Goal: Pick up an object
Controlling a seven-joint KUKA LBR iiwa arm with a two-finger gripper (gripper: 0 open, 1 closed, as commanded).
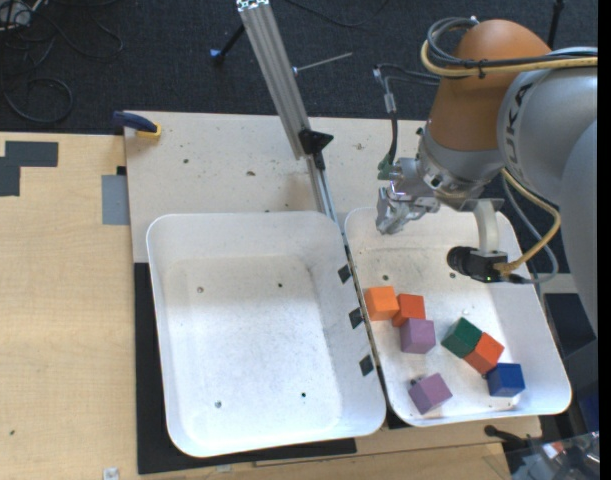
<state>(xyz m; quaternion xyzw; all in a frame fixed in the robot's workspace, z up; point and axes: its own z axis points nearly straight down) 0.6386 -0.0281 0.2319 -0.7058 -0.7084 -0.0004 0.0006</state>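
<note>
End effector (393,218), empty with fingers near closed, hangs over right bin's (545,313) far-left corner; blocks (418,335) clustered along its near edge.

No writing, label, brand or number can be read anywhere in the view. The nearest thing to a sign is a small black-and-white checkered marker (252,2) on the top end of the slanted aluminium rail (282,78), which rises beyond the left bin (175,243); it carries no legible characters.
</note>
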